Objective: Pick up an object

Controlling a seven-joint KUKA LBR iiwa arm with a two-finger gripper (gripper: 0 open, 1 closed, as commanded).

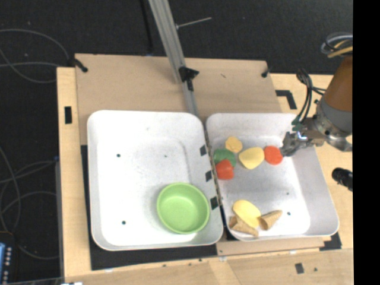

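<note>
The arm (pixel 332 108) enters from 3 o'clock, its claw (pixel 291 142) low over the right bin (pixel 314 183), just beside an orange-red ball (pixel 273 155); its state, cannot tell. That bin holds seven pieces: three yellow, two red, one green, one tan cone. One green bowl (pixel 183 208) sits at 5 o'clock in the left bin (pixel 119 153), otherwise bare.

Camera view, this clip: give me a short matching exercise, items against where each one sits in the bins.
Items:
1. green bowl
2. orange ball
3. cone-shaped piece

Places:
A. right bin, near its front edge
B. left bin, front right area
C. right bin, just beside the tool

Pairs: 1-B, 2-C, 3-A
</note>
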